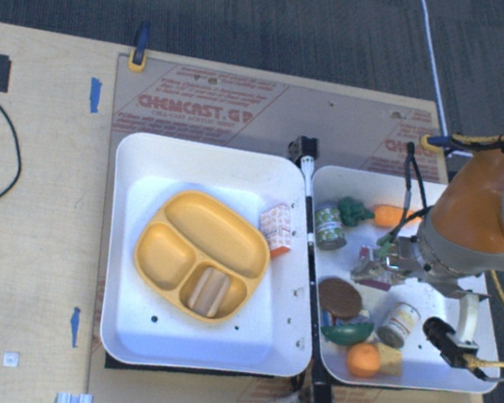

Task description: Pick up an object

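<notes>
My gripper (378, 261) hangs low over the middle of the right bin (414, 378), at the end of the grey and orange arm coming in from the right. Just left of it stands a green can (328, 227). A brown disc (341, 297) lies below it, and a small white-labelled jar (399, 323) lies to its lower right. Behind it are a dark green toy (355, 210) and an orange fruit (386, 215). The arm hides whatever lies directly under the gripper.
A green pepper-like toy (346, 331), an orange ball (363, 360) and a yellow piece (388, 360) lie near the right bin's front. The left bin (120, 317) holds a yellow divided tray (201, 252) and a red-and-white packet (276, 226) by its right wall.
</notes>
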You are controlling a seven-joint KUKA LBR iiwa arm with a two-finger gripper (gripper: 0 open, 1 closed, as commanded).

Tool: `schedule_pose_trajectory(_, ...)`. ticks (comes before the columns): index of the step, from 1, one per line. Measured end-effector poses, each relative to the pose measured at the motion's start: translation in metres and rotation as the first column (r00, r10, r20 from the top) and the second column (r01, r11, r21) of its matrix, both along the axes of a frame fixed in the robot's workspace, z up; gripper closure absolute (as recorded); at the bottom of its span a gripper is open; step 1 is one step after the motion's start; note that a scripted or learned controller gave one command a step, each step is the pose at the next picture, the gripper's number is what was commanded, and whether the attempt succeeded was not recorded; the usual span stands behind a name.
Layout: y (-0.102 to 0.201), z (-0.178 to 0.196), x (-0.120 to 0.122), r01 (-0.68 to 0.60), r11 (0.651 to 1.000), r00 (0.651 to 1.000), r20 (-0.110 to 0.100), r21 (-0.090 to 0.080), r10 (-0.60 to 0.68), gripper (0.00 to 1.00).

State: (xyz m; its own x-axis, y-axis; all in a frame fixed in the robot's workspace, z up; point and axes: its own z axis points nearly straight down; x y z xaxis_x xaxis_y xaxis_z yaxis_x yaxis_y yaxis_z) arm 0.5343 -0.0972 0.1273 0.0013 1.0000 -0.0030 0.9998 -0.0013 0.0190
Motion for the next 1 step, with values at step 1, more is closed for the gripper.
schedule_pose_trajectory(1,0.0729,0.0576,-0.0230,-0.003,1.000,1.000,-0.018,0.004,0.003,1.00)
